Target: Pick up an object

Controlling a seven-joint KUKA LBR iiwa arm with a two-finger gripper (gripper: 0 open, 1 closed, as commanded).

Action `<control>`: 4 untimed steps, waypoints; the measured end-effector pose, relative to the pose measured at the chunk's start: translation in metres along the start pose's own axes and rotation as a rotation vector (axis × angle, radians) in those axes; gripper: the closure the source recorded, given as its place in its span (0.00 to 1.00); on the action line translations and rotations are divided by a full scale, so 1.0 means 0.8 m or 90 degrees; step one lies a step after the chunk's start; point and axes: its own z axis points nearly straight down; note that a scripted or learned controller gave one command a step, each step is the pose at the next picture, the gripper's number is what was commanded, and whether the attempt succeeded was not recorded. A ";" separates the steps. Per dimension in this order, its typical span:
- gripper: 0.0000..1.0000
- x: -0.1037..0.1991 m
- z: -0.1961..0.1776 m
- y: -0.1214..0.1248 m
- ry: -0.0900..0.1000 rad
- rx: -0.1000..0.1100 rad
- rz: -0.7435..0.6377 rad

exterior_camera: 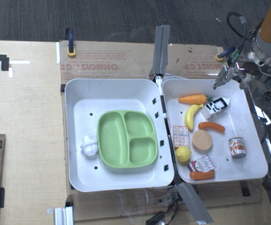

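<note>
i see the gripper [225, 77], finger state unclear, over the right bin's [252, 172] far rim; carrot [192, 99] and banana [190, 116] lie just below-left; green tray [127, 138] in the left bin [74, 125] beyond.

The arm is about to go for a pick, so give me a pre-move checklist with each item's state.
1. Targets available: ok; carrot, banana, sausage and can lie in the right bin.
2. Gripper carries nothing: ok.
3. Gripper over a target: not ok; it sits at the bin's far rim.
4. Can stands apart: ok.
5. Banana free: not ok; it touches the carrot.
6. Finger opening: cannot tell.
</note>
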 end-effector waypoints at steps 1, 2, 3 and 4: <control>0.00 -0.043 0.226 -0.003 0.001 0.000 0.123; 0.00 -0.082 0.233 -0.070 0.009 0.001 0.173; 0.00 -0.086 0.234 -0.109 0.005 -0.001 0.009; 0.00 -0.035 0.220 -0.122 0.001 -0.001 -0.017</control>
